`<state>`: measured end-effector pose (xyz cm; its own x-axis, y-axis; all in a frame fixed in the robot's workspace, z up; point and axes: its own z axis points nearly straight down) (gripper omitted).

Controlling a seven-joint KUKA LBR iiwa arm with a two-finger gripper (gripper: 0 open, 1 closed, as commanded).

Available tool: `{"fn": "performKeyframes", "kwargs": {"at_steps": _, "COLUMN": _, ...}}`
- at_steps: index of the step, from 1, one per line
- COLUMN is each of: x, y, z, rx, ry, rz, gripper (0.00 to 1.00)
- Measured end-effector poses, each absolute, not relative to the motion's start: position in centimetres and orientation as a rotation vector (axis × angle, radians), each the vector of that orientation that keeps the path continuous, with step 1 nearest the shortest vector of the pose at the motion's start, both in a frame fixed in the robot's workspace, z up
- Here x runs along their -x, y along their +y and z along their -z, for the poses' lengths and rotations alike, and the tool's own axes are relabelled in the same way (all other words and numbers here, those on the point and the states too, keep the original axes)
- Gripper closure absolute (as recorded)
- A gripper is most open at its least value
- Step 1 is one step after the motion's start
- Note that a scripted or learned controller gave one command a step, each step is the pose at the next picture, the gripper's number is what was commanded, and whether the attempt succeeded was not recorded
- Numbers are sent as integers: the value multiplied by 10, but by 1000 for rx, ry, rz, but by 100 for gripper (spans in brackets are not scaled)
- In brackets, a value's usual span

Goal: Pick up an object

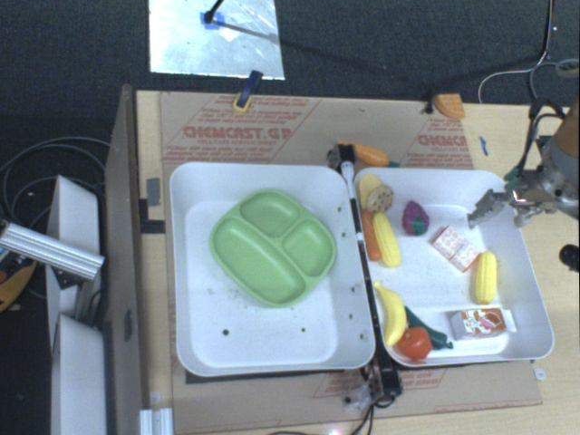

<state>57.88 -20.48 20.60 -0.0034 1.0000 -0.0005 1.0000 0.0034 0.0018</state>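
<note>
The left bin [195,243] carries a green divided plate [274,246] over its centre, leaving a bare strip of floor from 5 to 8 o'clock of the plate. The right bin [535,320] is crowded along its 9 o'clock wall by a corn cob [386,239], a carrot [370,236], a banana [392,310] and a tomato [415,343], with a purple fruit [415,216] at 11 o'clock. A small carton [454,247], a yellow piece [485,276] and a red-labelled box [479,322] block the 3 to 5 o'clock side, so open floor remains only at the centre and along the 12 o'clock wall, where the gripper [494,205] hangs over the rim at 2 o'clock.
</note>
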Motion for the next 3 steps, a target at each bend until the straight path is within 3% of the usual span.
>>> {"fn": "performKeyframes", "kwargs": {"at_steps": 1, "x": -529, "y": -207, "z": -80, "rx": -2226, "ry": 2220, "rz": 1, "gripper": 0}}
{"fn": "performKeyframes", "kwargs": {"at_steps": 2, "x": -532, "y": -207, "z": -95, "rx": -2217, "ry": 2220, "rz": -3, "gripper": 100}}
{"fn": "performKeyframes", "kwargs": {"at_steps": 3, "x": -519, "y": -134, "z": -197, "rx": -2207, "ry": 2229, "rz": -9, "gripper": 100}}
